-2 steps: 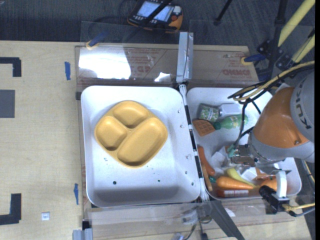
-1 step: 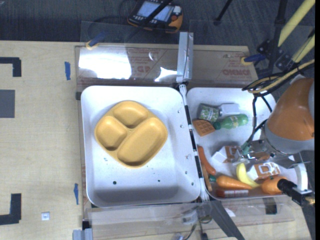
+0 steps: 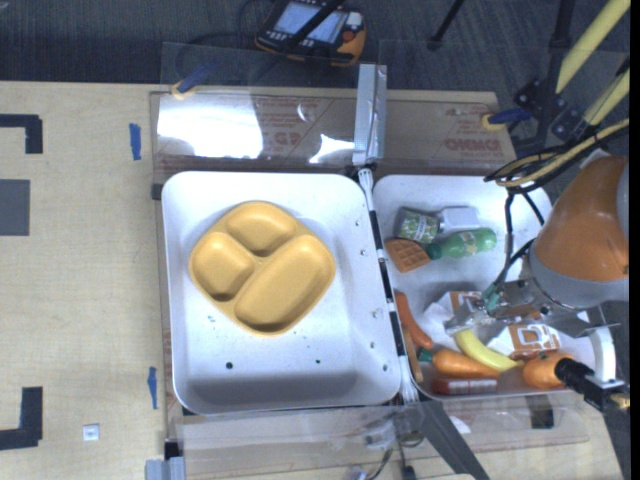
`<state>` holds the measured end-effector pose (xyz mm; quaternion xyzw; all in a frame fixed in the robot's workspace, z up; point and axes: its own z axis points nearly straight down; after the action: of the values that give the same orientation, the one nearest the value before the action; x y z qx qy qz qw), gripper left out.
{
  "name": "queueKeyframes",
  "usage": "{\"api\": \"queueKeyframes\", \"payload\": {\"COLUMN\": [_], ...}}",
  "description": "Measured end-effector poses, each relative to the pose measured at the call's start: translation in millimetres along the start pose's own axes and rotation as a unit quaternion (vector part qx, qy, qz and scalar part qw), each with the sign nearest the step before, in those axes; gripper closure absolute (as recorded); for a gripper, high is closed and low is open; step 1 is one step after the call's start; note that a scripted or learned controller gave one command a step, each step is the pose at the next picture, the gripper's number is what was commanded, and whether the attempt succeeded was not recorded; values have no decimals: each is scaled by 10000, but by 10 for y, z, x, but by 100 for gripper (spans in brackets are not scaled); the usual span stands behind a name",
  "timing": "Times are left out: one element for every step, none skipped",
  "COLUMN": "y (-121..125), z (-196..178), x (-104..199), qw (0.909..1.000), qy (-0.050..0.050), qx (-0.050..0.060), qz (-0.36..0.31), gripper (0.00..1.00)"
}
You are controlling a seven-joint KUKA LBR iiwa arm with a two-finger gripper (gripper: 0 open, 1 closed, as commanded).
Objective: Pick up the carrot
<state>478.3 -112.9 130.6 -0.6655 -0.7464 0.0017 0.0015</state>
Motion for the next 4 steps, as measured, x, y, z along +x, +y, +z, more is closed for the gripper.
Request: {"api": "queueKeyframes", "payload": {"y": [28, 31, 36, 38], "z": [457, 457, 455, 381], "x": [131, 137, 149, 154], "qw": [9998, 9997, 10000, 10000], "qy": [-11, -9, -25, -23], "qx": [-26, -30, -35, -31], "qz": [176, 252, 85, 80], "gripper": [0, 0, 0, 100]}}
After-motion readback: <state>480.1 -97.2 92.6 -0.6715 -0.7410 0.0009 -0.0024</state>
